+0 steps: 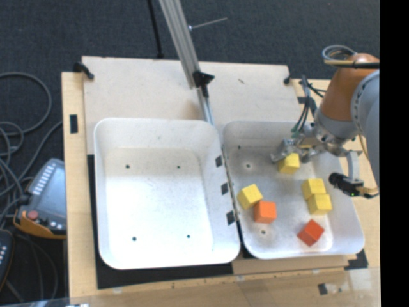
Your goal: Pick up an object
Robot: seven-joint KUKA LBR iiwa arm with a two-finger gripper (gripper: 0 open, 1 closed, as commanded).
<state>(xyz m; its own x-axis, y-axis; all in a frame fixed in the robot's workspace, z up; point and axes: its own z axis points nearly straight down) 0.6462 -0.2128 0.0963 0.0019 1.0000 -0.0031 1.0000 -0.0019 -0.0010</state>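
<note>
Dark carpet surrounds a pale wooden bench [147, 88] that carries two shallow white bins side by side, with loose cables and a handheld controller [45, 190] lying on the floor at the camera view's left. From the single overhead view, we see the left bin [160, 190] and the right bin [255, 136], which holds the blocks. A metal pole [182, 34] rises from the back of the bench between them.

We count six blocks in the right bin: a yellow block [289, 164] near the far side, a second yellow block [250, 196] touching an orange block [265, 212] toward the middle, two more yellow blocks [316, 196] stacked close together nearer the right wall, and a red block [310, 232] near the front.

We see the arm [345, 101] reaching in from the right with its gripper [293, 152] low over the far yellow block. Whether the jaws are apart or closed we cannot tell, because the wrist and wiring cover them from above, and we cannot say whether the block sits between them or merely beside them.

By our reading, the approach looks done and the grasp itself is unconfirmed. We judge that a secure closing on a block and a lift clear of the bin floor both remain; every block appears to rest in the bin, so nothing is picked up yet
</note>
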